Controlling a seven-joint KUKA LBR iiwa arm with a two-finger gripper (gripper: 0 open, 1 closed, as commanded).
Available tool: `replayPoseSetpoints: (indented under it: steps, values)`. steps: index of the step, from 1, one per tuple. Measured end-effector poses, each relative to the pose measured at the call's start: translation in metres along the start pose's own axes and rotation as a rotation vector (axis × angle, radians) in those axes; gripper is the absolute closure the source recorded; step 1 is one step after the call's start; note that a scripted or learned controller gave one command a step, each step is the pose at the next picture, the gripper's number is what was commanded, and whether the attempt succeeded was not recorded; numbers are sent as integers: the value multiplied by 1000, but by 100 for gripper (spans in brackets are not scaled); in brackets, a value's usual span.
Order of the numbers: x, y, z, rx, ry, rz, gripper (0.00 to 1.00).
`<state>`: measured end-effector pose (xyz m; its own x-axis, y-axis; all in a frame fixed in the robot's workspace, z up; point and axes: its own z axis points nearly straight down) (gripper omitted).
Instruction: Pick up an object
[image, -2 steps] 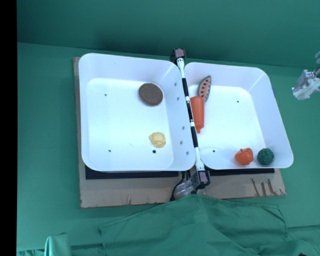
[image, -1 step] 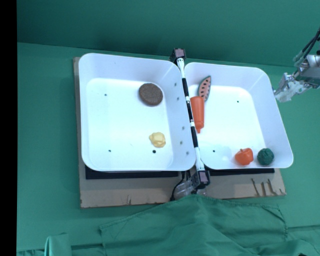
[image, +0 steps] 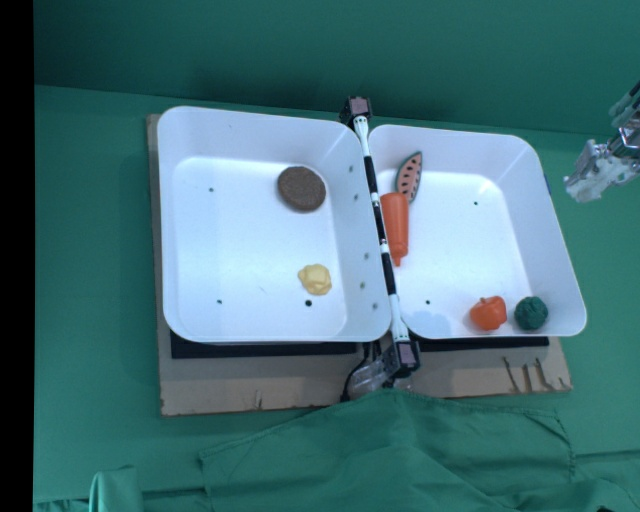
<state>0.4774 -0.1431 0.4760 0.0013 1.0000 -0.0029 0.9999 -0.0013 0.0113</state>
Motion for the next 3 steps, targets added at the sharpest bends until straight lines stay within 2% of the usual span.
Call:
replayPoseSetpoints:
  steps: [1, 2, 3]
  values:
    - [20, -11, 17, 10, 3, 2, 100]
    - [78, 43, 86, 15, 4, -4, 100]
    - [74, 42, 81, 7, 2, 1, 0]
